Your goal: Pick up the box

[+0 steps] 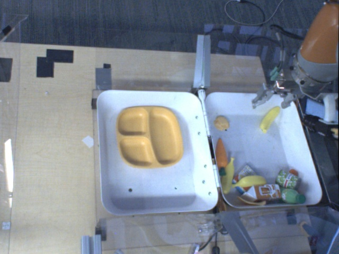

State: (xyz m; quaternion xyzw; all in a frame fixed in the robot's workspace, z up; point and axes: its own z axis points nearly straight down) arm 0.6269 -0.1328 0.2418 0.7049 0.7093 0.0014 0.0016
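one small orange-and-white carton box [264, 192] lies low right in the white right bin [313, 165], amid a green can [287, 179] and yellow banana [249, 182] | step: approach, nothing gripped | next: travel down-frame, descend over box | two-finger gripper [274, 96] upper right, over bin's far edge, jaws spread, beside a yellow piece [269, 118]
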